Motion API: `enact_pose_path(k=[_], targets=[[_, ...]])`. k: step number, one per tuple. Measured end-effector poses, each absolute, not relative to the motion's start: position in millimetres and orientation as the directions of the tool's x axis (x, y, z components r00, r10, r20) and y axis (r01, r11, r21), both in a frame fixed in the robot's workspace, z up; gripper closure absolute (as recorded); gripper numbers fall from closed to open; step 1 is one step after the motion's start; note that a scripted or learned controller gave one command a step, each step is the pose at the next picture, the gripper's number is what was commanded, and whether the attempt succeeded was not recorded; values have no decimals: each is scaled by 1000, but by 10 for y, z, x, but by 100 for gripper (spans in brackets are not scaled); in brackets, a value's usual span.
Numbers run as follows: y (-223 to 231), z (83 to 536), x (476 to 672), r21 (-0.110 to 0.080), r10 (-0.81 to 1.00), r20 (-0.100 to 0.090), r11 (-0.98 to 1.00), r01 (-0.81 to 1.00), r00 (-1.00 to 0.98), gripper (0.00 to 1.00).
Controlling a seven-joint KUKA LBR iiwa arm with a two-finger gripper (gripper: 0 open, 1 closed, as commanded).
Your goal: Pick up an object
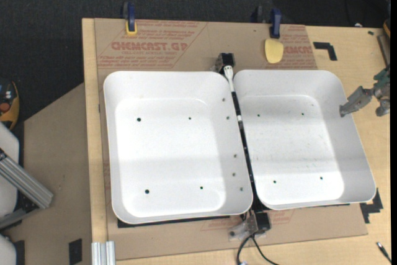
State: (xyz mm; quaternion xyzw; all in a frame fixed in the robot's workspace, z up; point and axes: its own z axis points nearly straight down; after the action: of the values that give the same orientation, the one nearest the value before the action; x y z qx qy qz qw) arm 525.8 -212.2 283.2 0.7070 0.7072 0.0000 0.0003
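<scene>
My gripper (365, 107) hangs at the right edge of the camera view, just over the right rim of the right bin (347, 133). Its two grey fingers are spread apart, one fingertip (346, 108) pointing left over the bin's rim, and nothing sits between them. The gripper is open. The left bin (118, 133) lies beside the right one, and both show bare white floors with a few small dark dots.
A small yellow piece (273, 50) lies on the brown board behind the right bin. Two blue clamps (129, 11) (275, 18) hold the board's far edge. A black strip (239, 127) runs between the bins, with a cable at the front.
</scene>
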Motion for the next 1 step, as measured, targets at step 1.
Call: enact_pose_path(k=[1], targets=[[-2124, 2941, 5263, 4, 1000, -2, 1, 1000, -1, 100]])
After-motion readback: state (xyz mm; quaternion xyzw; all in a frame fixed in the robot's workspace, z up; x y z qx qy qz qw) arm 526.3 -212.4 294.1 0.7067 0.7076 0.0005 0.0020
